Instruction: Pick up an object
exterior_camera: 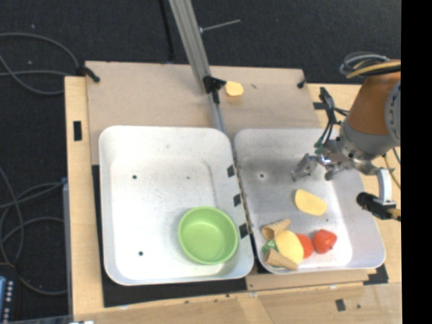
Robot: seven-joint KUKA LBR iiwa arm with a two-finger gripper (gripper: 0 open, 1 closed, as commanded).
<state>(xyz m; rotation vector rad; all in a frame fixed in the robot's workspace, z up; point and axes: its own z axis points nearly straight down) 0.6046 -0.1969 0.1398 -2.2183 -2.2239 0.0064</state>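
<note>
Crowded against the near rim of the right white bin [364,255] lie a yellow lemon-shaped toy [290,246], two tan cone pieces [275,230], and two red rounded toys [325,240]. Just beyond them, apart, rests a pale yellow wedge [310,202] on open floor. Above that wedge hovers the two-finger gripper [316,166], fingers spread with nothing between them. Bare bin floor stretches to its left. A green plastic bowl [208,235] sits near the left bin's [121,181] front edge.
</note>
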